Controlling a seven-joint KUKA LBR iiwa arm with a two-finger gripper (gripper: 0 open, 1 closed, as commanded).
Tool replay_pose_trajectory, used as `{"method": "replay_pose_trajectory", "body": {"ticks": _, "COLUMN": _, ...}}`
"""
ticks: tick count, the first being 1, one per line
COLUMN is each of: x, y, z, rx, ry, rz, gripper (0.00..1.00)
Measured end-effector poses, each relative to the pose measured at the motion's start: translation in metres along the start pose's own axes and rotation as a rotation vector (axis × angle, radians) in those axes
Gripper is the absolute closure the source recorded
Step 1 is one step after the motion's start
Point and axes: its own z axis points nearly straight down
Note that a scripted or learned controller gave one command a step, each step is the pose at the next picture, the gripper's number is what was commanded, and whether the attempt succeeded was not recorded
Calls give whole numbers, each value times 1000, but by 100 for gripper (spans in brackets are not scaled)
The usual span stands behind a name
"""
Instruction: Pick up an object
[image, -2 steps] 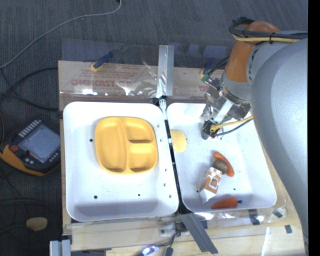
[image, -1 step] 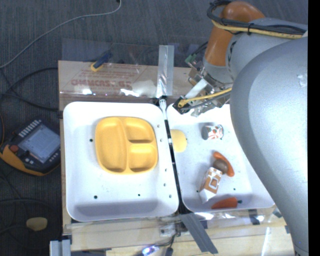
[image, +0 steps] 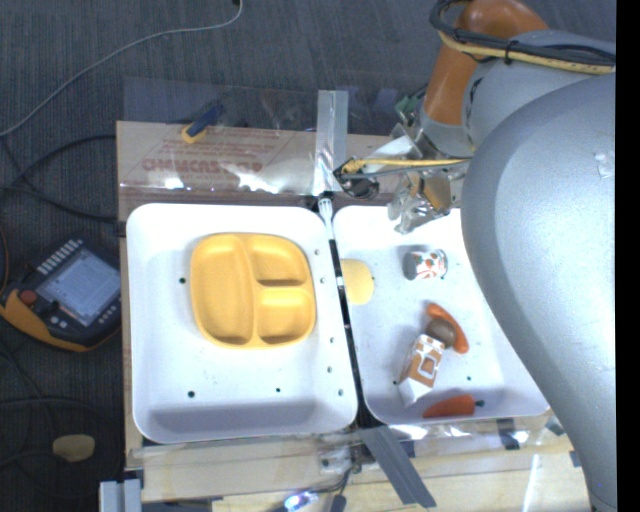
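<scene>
While the gripper (image: 418, 208) is poised over the far edge of the right bin (image: 372, 392), nothing is seen between its fingers, whose spread cannot be told. Just near of it lies a small white-and-orange object (image: 425, 263); a short descent onto it is called for next.

Even, bright overhead light falls on the bench. The white bins (image: 240, 410) look nearly washed out, with soft shadows along their inner walls. Glare flares on the clear plastic sheet (image: 250, 165) behind them. The near grey arm (image: 560, 270) is large and soft-focused.
</scene>
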Motion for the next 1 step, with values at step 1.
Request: {"method": "replay_pose_trajectory", "body": {"ticks": 1, "x": 17, "y": -34, "z": -6, "rx": 4, "ry": 0, "rz": 152, "gripper": 100}}
